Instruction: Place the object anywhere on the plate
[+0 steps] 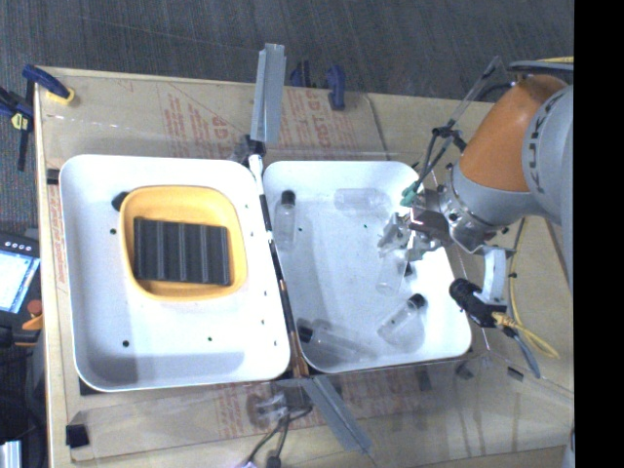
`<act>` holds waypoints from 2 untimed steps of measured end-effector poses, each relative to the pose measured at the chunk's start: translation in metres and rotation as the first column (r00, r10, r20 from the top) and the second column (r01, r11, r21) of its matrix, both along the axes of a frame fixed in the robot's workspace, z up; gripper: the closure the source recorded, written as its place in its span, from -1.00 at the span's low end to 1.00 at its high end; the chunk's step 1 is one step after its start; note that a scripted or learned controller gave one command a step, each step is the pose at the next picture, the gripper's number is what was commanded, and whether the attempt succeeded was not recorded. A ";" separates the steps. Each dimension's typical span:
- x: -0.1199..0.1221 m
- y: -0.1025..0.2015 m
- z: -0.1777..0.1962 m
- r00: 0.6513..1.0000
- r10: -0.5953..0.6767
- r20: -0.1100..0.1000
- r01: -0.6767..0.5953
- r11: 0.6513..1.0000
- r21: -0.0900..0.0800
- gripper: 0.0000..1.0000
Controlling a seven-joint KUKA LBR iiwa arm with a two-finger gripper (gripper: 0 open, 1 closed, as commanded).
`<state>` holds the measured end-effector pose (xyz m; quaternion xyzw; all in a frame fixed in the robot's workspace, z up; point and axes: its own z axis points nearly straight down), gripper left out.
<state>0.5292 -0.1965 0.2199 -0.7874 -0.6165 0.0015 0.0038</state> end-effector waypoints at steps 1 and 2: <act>0.012 0.052 -0.015 0.989 0.149 0.002 -0.149 0.989 -0.001 1.00; 0.072 0.108 -0.009 0.950 0.313 0.005 -0.313 0.950 -0.002 1.00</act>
